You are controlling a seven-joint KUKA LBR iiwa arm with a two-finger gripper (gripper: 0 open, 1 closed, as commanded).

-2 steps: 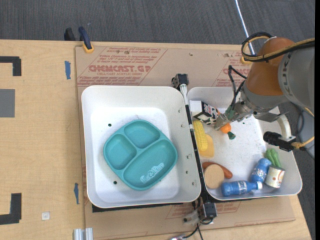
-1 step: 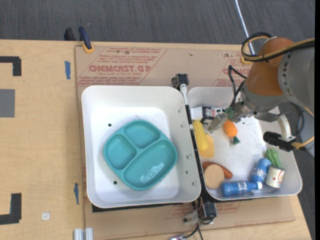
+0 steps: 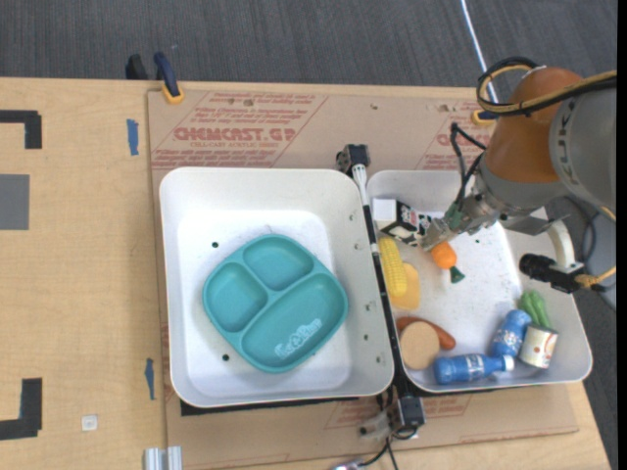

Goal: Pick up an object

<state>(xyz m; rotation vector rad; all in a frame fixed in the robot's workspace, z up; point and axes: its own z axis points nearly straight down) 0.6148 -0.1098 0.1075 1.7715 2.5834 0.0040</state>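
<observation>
- The toy carrot (image 3: 447,258) — small, orange, smooth plastic with a dark green stub at its lower end — lay on the floor of the right bin (image 3: 490,292), in its upper middle, and looked the likeliest target because it sat just below and beside the gripper (image 3: 457,218).
- The gripper hung low over the bin's upper part, close to the carrot; whether its fingers were spread or pressed together could not be told, and nothing could be seen between them.
- As a judgement, the pick was not yet done: every object rested on the bin floor, so the grasp and lift were left.
- Near the left wall lay a yellow corn cob (image 3: 394,265), knobbly and long, with a round tan cookie-like disc (image 3: 419,342) below it.
- In the lower right corner sat a blue bottle (image 3: 468,367) on its side, a blue can (image 3: 509,333), a pale can (image 3: 540,347) and a green piece (image 3: 536,306) — all glossy, mostly cylindrical.
- The left bin (image 3: 186,223) — shallow, white, round-cornered — held a teal divided plate (image 3: 276,303) with three compartments, matte and soft-looking.
- Both bins stood on a cardboard sheet (image 3: 245,130) over the wooden desk (image 3: 73,262).
</observation>
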